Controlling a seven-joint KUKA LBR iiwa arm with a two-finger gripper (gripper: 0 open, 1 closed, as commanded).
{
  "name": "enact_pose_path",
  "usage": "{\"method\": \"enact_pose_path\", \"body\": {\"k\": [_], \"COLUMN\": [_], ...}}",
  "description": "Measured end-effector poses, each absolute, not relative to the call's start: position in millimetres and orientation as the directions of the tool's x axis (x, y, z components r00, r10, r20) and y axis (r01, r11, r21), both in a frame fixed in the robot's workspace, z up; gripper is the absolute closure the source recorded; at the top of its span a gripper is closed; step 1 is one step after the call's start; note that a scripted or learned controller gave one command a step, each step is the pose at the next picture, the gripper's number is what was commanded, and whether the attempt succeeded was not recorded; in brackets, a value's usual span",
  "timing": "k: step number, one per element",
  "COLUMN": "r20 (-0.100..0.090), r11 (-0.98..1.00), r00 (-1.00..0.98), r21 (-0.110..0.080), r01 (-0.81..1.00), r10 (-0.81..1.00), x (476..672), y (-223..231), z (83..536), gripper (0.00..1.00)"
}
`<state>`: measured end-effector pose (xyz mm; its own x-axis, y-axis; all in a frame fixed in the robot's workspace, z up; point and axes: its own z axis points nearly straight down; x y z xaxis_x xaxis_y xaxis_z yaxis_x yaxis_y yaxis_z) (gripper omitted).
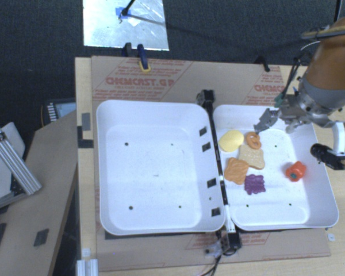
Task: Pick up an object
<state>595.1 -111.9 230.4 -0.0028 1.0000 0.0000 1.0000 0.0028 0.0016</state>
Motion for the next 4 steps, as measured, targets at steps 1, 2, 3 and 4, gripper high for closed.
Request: {"method": "enact_pose_path", "body": {"k": [1,2,3,4], "r20": [0.000,0.004,0.003,0.001], "r11": [0.005,0.016,0.012,0.007], "r00": [-0.005,-0.016,-0.012,-0.007], "r21": [0.005,0.015,0.002,0.000], "r01": [1.000,1.000,1.000,1.000], "r10": [1.000,1.000,1.000,1.000], "x": [596.0,549.7,541.3,487.7], "y": [-111.9,13.7,92.3,106.0], "z": [241.4,398.3,380.5,372.4], "gripper": [1.00,1.00,1.00,1.00]}}
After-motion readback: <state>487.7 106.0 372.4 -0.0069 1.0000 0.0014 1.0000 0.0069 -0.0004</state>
